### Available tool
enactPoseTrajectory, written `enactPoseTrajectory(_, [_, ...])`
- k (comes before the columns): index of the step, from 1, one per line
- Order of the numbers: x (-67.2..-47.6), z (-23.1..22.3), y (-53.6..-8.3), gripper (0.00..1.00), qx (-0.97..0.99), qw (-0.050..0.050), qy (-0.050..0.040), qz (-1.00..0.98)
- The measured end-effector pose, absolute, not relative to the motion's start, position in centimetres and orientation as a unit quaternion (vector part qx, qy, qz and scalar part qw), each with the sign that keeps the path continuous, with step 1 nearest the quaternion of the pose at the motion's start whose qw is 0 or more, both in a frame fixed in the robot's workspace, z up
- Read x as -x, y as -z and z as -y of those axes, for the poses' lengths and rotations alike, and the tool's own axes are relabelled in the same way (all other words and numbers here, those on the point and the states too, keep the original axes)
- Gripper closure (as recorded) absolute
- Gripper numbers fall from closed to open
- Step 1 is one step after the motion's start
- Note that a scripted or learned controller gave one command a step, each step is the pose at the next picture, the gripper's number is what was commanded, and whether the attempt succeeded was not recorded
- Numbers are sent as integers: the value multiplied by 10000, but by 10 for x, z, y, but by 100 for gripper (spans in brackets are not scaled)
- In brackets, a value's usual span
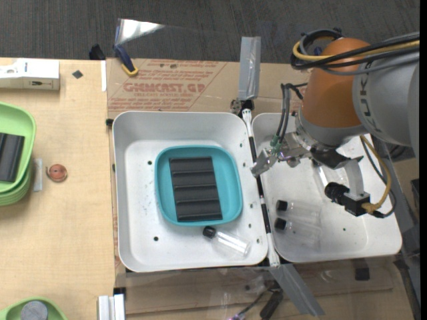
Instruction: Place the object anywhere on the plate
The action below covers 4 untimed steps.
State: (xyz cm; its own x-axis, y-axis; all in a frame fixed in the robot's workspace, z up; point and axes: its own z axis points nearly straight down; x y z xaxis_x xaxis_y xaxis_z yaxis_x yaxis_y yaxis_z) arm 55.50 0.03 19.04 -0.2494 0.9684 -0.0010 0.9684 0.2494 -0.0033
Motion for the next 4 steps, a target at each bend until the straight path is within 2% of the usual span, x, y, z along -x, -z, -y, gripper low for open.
enactPoseTrajectory(1, [-555,2,-198,100,6135,7,-24,7897])
enactPoseTrajectory(2, [-555,4,-207,100,6142,7,-34,7891])
enactPoseTrajectory(3, [-558,-26,-190,100,5745,10,-16,8185])
enactPoseTrajectory(4, [-558,-26,-190,0,5745,9,-15,8185])
